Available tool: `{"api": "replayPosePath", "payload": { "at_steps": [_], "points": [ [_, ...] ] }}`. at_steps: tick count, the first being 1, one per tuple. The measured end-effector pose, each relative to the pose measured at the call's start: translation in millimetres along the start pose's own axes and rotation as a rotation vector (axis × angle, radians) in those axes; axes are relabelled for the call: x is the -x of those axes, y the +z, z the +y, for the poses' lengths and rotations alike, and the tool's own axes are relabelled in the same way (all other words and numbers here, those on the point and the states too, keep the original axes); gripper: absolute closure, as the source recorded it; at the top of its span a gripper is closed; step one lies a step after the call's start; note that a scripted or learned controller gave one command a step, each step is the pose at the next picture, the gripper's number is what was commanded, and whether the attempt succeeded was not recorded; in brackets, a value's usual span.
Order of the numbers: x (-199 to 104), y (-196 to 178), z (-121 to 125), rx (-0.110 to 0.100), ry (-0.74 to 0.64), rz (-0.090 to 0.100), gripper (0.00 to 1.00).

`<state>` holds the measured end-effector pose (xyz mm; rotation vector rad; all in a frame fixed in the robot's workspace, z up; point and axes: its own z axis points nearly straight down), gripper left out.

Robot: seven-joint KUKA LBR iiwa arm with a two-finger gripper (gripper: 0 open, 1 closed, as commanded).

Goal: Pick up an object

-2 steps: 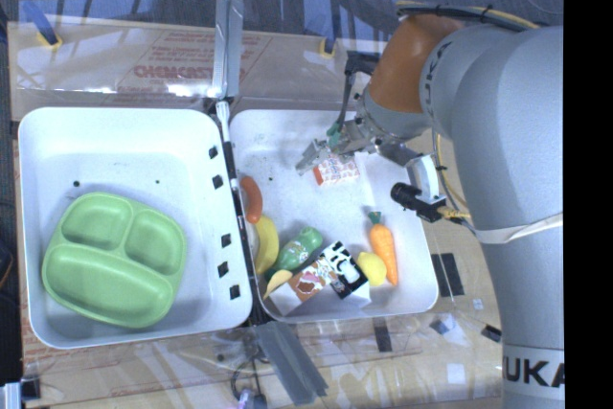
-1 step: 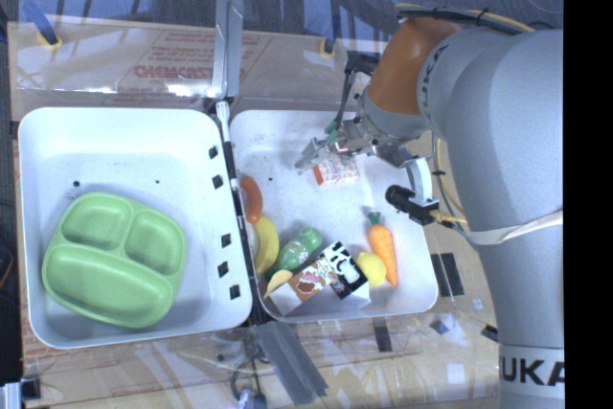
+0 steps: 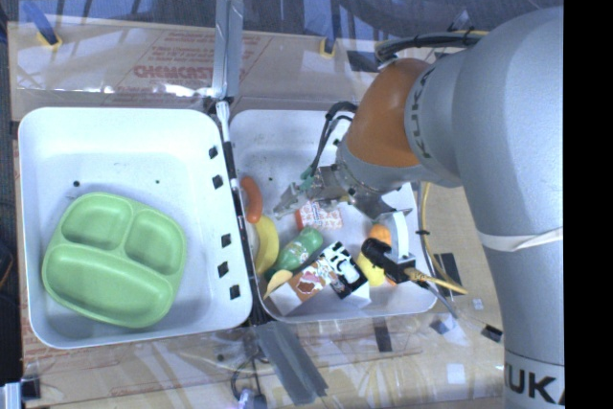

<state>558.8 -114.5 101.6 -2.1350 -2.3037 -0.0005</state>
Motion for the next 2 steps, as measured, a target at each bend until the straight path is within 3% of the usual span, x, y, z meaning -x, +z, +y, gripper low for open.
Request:
{"api": "replayPosePath", "payload": {
  "at_steps": [1, 2],
  "points": [
    [0.1, 0.0, 0.1, 0.000, 0.000, 0.000, 0.00],
    [1.7, -7.2, 0.7, -0.003, -0.003, -0.003, 1.00]
  ]
}}
